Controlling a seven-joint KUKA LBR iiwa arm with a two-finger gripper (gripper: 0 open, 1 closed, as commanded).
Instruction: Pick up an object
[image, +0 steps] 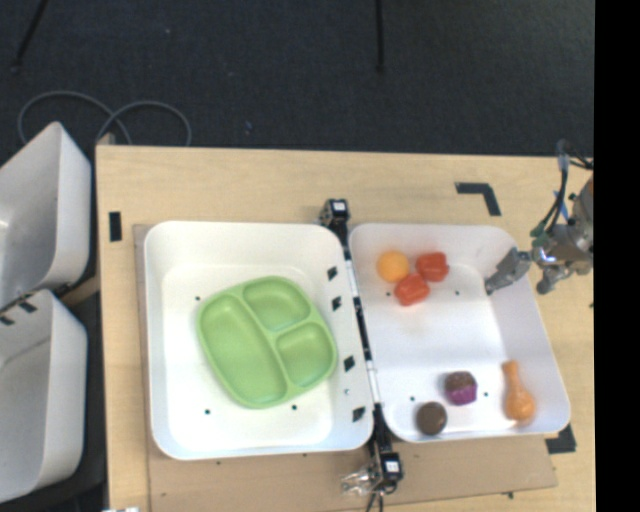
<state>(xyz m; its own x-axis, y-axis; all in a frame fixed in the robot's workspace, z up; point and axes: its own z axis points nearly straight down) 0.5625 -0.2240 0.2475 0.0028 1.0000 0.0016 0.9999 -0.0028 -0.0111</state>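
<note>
- We find the pincer at the right rim of the right bin, hanging over the bin's upper right corner. Its two fingers stand apart, one slanting down and inward over the bin, the other nearer the arm, and nothing lies between them.
- We judge this spread, unloaded posture to be an approach stance: the fingers are held wide so that they can straddle an object once lowered.
- The task names no particular object, so every item in the right bin is a candidate. Nearest, just inward of the pincer, sit three pieces in a close cluster: an orange ball, a red block and a red piece just below them.
- Farther from the pincer, toward the bin's near wall, lie an orange carrot-shaped toy, a purple piece and a dark brown round piece.
- We note that the cluster pieces lie close together, which leaves little room for a finger between them; the carrot-shaped toy lies apart from its neighbours and offers freer access.
- Well beyond the pincer, across the divider, the left bin carries a green compartment plate. We judge it too broad and flat for a ready grasp.
- Both bins rest on the bench, within the arm's reach from the right.
</note>
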